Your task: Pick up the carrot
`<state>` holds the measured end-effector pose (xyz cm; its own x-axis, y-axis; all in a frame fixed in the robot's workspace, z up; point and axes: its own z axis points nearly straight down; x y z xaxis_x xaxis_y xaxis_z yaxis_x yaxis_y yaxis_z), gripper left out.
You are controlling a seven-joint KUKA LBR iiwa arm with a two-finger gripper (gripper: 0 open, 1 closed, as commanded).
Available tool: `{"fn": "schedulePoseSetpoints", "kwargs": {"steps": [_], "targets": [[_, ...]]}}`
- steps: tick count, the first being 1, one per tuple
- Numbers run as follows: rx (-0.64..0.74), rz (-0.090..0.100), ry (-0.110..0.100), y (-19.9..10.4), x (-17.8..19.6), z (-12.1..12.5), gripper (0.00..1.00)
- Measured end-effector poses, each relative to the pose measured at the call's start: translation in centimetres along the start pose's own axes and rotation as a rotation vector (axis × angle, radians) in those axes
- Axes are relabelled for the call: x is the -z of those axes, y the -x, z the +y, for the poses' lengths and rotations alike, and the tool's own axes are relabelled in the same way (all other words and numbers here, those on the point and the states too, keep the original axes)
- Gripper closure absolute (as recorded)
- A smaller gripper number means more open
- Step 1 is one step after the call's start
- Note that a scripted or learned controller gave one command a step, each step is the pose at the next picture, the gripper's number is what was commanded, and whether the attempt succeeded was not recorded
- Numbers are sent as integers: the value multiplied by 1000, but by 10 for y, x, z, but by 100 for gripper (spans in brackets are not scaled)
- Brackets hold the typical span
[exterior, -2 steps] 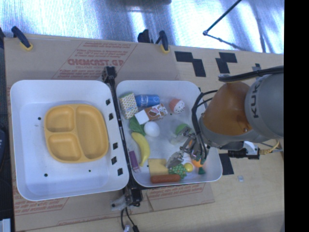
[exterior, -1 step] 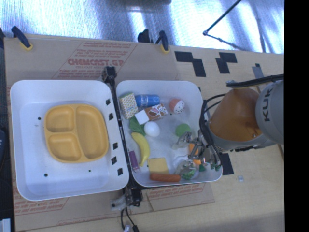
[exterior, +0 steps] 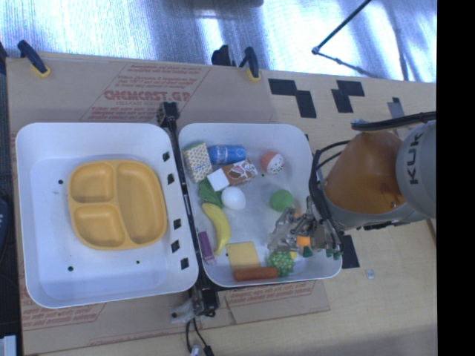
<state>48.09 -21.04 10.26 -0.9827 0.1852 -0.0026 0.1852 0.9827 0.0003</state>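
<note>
My gripper [exterior: 288,229] is down inside the right bin [exterior: 320,273], close to its near right corner. The grey arm with the orange band reaches in from the right. A small orange piece [exterior: 302,239], which looks like the carrot, shows right against the gripper's metal parts and is partly hidden by them. Whether it is gripped or only lying beneath, I cannot tell. A green knobbly piece [exterior: 280,262] lies just in front of the gripper.
The right bin also holds a banana [exterior: 217,225], a yellow block [exterior: 243,256], a red sausage [exterior: 255,274], a white ball [exterior: 233,198], a green ball [exterior: 280,199], a blue can [exterior: 226,154] and small packets. The left bin [exterior: 30,273] holds a yellow divided plate [exterior: 116,202].
</note>
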Motion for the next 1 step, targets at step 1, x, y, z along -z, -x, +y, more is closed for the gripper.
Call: {"fn": "schedulePoseSetpoints", "kwargs": {"steps": [1], "targets": [[-359, 3, -1, -14, 77, 53, 100]]}}
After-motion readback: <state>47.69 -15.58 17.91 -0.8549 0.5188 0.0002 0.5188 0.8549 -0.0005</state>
